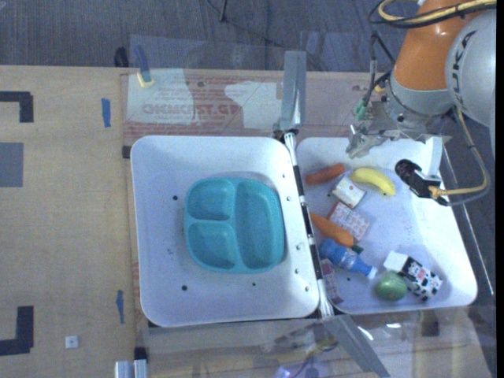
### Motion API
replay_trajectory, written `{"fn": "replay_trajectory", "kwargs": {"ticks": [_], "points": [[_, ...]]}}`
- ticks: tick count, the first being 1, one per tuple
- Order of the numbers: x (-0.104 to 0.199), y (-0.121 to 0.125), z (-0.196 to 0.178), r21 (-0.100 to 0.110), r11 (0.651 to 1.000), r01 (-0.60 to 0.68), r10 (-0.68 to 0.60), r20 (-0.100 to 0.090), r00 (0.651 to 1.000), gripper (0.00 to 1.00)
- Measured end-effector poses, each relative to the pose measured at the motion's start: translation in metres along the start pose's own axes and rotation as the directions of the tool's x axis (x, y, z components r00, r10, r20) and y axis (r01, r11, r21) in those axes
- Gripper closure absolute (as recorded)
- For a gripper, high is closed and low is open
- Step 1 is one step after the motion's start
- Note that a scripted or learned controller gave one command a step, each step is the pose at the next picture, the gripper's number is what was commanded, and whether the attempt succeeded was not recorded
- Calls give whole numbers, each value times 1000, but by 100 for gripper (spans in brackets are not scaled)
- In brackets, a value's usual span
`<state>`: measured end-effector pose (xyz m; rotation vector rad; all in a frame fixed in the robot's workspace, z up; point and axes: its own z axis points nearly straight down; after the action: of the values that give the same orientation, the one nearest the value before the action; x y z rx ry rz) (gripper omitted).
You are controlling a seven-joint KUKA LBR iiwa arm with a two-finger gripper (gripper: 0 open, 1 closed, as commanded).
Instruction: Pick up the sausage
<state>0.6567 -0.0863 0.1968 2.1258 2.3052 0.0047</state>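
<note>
Nearest the camera, along the right bin's (465,270) front edge, lie a green fruit (390,287) and a black-and-white carton (420,279), with a blue bottle (346,258) just left of them. Behind the bottle come a carrot (331,227) hard against the divider, a patterned packet (349,221), a small white box (348,192) and a banana (373,180). The sausage (324,174) lies at the far left of this bin, slanted, close to the divider wall and just left of the box. It looks light, smooth and slightly yielding, likely to roll; a pinch across its middle seems best. Room is tight on its divider side and toward the box, freer behind it. The tool (364,142) hangs above the bin's far edge, right of the sausage, holding nothing; its spread I cannot tell. The left bin (157,282) carries a teal tray (235,224).
</note>
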Motion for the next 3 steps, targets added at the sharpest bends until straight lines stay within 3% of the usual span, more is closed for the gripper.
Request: {"fn": "replay_trajectory", "kwargs": {"ticks": [1,2,3], "points": [[0,0,0,0,1000,0,0,0,1000,0],[-18,-18,-27,4,949,-314,314,1,949,0],[-10,-2,95,-7,863,-505,505,-3,863,0]]}}
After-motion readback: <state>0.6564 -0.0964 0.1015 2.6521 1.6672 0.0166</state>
